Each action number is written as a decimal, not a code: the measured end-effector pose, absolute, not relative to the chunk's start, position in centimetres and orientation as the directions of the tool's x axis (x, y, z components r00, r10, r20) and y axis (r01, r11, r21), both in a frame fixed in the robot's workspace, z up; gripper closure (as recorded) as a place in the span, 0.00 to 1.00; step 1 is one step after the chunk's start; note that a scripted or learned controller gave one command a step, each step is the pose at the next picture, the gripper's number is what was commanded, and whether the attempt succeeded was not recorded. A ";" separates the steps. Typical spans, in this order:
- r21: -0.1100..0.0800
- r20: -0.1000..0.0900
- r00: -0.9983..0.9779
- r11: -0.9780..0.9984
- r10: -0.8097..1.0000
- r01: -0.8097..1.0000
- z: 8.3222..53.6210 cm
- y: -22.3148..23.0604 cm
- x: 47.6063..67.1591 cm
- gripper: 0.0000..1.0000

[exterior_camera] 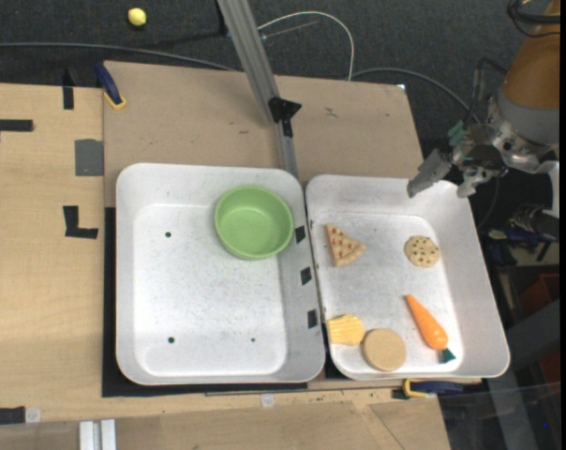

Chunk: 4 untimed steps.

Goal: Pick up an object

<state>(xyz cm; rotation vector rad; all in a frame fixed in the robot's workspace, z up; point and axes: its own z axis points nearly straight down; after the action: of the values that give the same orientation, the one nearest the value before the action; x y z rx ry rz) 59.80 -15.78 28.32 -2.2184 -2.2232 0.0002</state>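
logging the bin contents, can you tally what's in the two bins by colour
green: 1, the bowl in the left bin
orange: 1, the carrot
yellow: 1, the ridged piece
tan or brown: 3, the pizza slice, the cookie, the round disc
total: 6, with 5 of them in the right bin

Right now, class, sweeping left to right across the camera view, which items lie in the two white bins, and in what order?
green bowl → pizza slice → round tan disc → cookie. The yellow piece and the carrot overlap their neighbours sideways, so both are left out.
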 end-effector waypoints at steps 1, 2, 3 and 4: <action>-0.001 0.000 -0.003 0.003 1.000 1.000 28.3 -15.8 59.8 0.00; -0.008 0.000 -0.001 0.001 1.000 1.000 22.0 -16.1 59.4 0.00; -0.008 0.000 -0.002 0.002 1.000 1.000 15.7 -15.9 60.0 0.00; -0.007 0.000 -0.002 0.002 1.000 1.000 9.2 -15.9 59.9 0.00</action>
<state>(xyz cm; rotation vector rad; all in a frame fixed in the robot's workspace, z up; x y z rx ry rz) 59.87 -15.94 9.22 -2.2155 -2.2195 0.0079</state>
